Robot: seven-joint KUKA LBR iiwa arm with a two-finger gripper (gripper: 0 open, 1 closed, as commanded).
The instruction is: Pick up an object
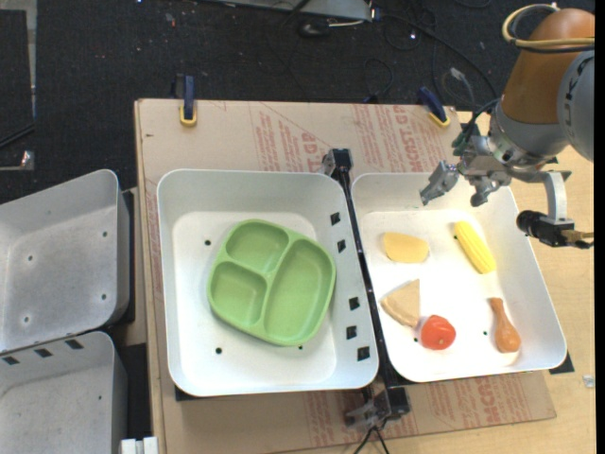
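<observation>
The right bin (529,348) holds a yellow corn cob (474,245), a pale yellow potato-like piece (405,247), a tan wedge like a slice of bread (403,302), a red tomato (437,332) and an orange drumstick (504,326). My gripper (462,185) hangs above the bin's far edge, up and left of the corn. Its two fingers stand apart, open, with nothing between them.
A green three-compartment plate (272,281) lies in the left bin (184,348). Between the two bins runs a black divider with clamps (352,253). White trays (57,253) lie off the bench to the left. Cardboard covers the bench.
</observation>
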